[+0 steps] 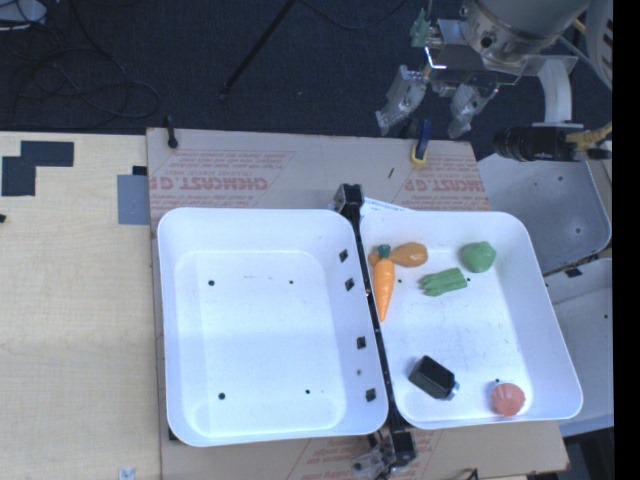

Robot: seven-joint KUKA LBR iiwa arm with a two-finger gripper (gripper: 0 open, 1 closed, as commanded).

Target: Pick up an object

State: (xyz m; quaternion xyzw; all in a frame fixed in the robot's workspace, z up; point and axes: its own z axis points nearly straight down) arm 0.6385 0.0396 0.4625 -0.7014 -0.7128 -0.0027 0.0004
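Observation:
The right bin (530, 268) holds several toys. An orange carrot (382, 286) lies along its left wall, with an orange oval piece (409, 255) beside its top. A green round piece (478, 256) and a long green piece (442, 283) lie toward the back. A black block (432, 377) and a pink-red round fruit (508, 399) sit near the front. My gripper (432, 113) hangs high above the bench behind the bins, open, with nothing between its fingers.
The left bin (180, 258) stands beside the right one, a black divider clip row (360, 298) between them. Both rest on a cardboard sheet (260, 173). A blue and yellow clamp (421, 146) stands on the cardboard's back edge under the gripper.

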